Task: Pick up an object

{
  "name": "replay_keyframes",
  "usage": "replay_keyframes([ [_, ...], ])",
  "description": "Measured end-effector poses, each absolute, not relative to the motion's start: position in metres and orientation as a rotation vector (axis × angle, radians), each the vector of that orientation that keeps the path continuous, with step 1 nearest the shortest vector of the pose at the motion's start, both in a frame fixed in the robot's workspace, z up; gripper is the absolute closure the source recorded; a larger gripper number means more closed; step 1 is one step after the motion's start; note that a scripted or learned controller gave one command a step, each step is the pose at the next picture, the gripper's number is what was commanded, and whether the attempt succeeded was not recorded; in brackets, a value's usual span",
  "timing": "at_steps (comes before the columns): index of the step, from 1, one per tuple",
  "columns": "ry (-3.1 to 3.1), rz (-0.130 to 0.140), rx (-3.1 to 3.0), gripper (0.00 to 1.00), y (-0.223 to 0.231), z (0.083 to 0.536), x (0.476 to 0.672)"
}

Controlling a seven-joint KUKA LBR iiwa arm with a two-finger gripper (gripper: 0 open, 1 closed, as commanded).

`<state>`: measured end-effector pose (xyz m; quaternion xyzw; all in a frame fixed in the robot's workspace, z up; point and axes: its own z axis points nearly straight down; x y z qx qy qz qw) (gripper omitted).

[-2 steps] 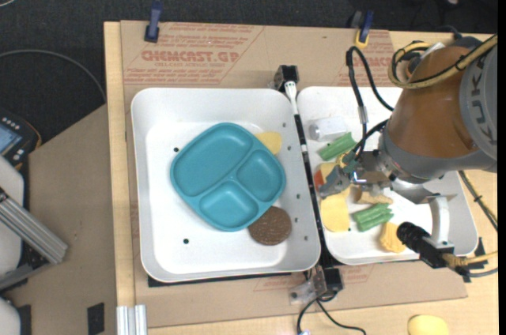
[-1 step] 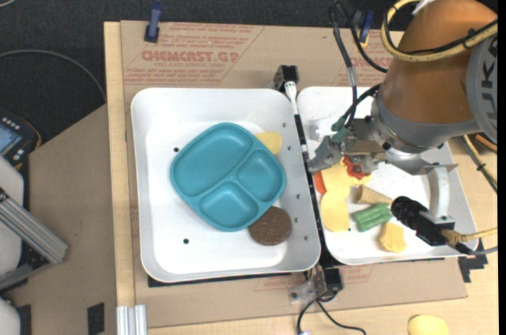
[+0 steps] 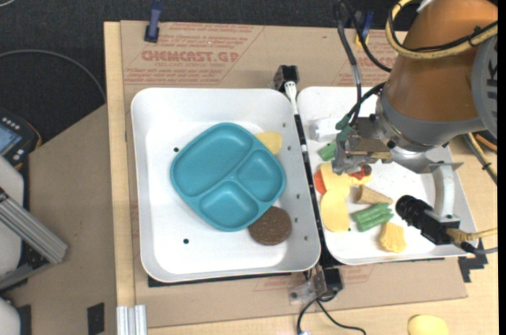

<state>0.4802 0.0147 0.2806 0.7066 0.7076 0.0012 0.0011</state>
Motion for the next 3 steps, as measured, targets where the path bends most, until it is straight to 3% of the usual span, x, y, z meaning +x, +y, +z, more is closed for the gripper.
replay_keyframes([
  [1,2.226,0.009,2.212,1.0,0.067,0.331,0.48],
  [2,2.224,0.028,2.206,1.0,0.118,0.471,0.488],
  [3,2.216,-0.008,2.232,1.0,0.05,0.418,0.479],
])
